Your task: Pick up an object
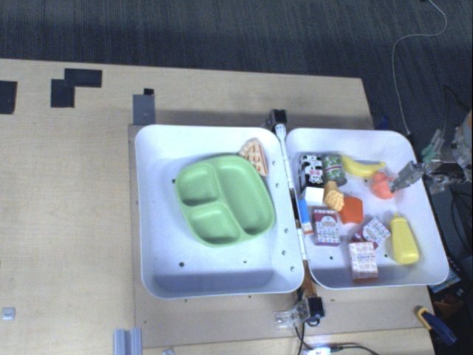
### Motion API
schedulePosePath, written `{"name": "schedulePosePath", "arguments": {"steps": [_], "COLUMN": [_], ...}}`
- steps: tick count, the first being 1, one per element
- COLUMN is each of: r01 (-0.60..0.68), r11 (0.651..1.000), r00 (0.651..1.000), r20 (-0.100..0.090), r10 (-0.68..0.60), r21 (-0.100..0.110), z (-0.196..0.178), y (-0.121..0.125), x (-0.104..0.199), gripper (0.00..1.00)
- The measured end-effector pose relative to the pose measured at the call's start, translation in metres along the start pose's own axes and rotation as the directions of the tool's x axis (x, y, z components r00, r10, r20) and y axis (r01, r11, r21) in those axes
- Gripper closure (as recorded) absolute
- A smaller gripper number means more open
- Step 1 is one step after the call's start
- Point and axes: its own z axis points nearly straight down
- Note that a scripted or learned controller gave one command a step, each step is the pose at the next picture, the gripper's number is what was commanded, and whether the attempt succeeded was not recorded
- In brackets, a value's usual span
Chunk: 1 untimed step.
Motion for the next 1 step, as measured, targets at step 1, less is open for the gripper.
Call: {"name": "schedulePosePath", "arguments": {"steps": [1], "r01": [-0.001], "r11": [1.0], "r00": [1.0], "r20": [-0.001], "r10": [0.001], "r21": [0.002], "z": [0.0919], "y": [-0.041], "x": [0.0521], "gripper": [0.0]}}
